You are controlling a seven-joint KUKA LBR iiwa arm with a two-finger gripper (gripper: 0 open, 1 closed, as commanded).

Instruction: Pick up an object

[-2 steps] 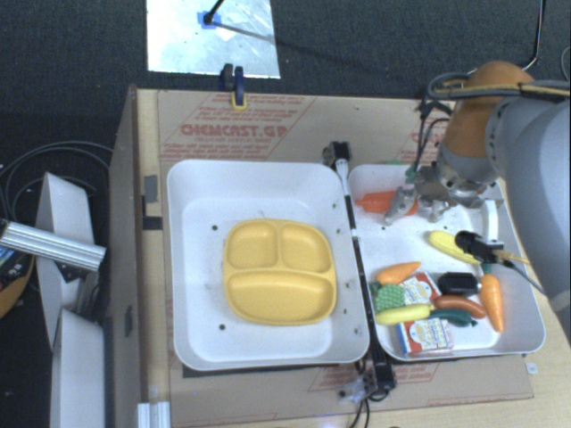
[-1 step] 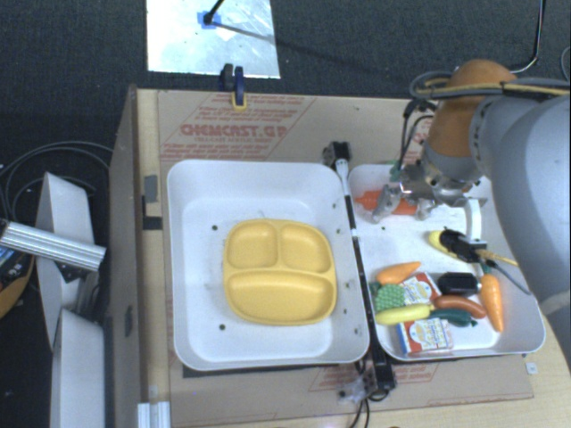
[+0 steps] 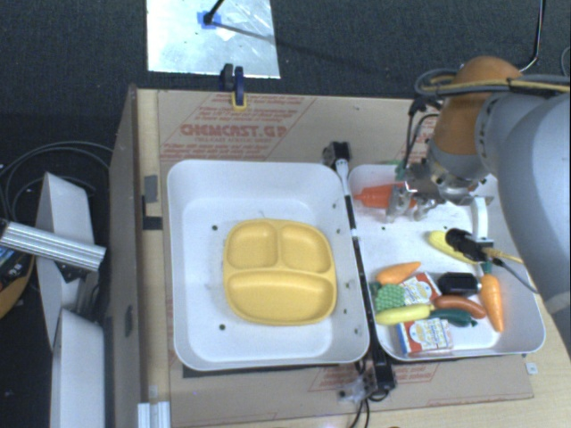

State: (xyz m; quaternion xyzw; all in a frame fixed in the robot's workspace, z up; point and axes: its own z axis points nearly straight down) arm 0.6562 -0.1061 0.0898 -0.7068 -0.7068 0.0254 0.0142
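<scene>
Two white bins sit side by side on the tabletop point(image 3: 268, 123). On the left, the left bin point(image 3: 192, 266) carries a yellow divided tray point(image 3: 279, 270). Further right, the right bin point(image 3: 526, 328) is crowded with toy food: a corn cob point(image 3: 401, 313), a small carton point(image 3: 426, 335), a banana point(image 3: 451, 243) and carrots. At its far end the end effector point(image 3: 409, 201) hangs low, just beside an orange-red toy point(image 3: 376, 195); I cannot tell how it is set. Dark carpet surrounds the cardboard-covered top.
</scene>
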